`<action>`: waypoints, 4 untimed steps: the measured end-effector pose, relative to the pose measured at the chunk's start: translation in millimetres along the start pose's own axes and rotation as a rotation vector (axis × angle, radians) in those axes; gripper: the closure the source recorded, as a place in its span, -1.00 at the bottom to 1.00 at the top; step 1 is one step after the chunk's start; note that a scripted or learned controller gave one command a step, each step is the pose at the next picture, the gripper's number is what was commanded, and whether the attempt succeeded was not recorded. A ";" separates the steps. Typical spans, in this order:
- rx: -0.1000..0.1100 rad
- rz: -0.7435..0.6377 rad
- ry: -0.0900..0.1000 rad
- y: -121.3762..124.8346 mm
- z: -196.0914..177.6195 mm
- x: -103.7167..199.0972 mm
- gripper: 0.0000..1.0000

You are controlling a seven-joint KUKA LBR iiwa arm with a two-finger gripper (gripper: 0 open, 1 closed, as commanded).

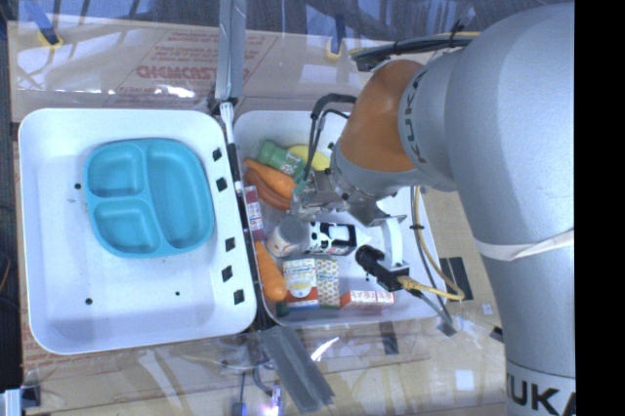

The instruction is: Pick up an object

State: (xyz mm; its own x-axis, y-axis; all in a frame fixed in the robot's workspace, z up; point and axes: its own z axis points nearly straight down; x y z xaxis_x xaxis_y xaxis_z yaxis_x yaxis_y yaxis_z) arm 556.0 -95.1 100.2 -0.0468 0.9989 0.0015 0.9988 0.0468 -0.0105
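Right bin (262, 127): cluttered with small items along its left half. A carrot (270, 181) lies at a slant near the bin's left wall, with a green-and-yellow packet (280, 155) just above it. A second carrot (271, 275) lies lower down, close to the left wall. Just right of it stand two small printed cartons (314, 279), and a flat red-and-white pack (372, 298) rests beside them at the bin's near edge. A greyish round item (286, 236) sits between the two carrots; its kind cannot be told. A black-and-white patterned item (330, 235) lies just right of it.

Claw (305, 199): lowered into the right bin, above the round item and touching or nearly touching the upper carrot's lower end. Cannot tell its state, and nothing can be confirmed in its grasp; the wrist hides it.

Arm (508, 131): grey body with orange band (376, 126), reaching in from the right and covering most of the right bin's far side. Black and yellow cables (422, 279) trail below the wrist.

Left bin (39, 238): holds a blue divided plate (149, 195) with three sections, lying flat in the upper middle of the bin, well apart from the claw.

Both bins sit side by side on the bench (117, 62), a dark divider strip (234, 199) between them.
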 end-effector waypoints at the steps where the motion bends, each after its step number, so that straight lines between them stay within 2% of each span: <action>1: -0.006 -0.020 -0.001 17.3 -91.5 17.0 1.00; 2: -0.006 -0.019 -0.001 17.2 -91.3 17.0 -1.00; 3: -0.005 -0.041 -0.001 29.9 9.2 -15.6 -1.00; 4: -0.001 0.139 0.002 0.2 9.7 -53.3 -1.00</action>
State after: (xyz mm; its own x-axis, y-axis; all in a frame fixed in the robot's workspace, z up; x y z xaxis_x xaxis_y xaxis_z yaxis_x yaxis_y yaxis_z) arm 558.5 -148.3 90.5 0.0919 0.9958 0.0016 0.9957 -0.0919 -0.0096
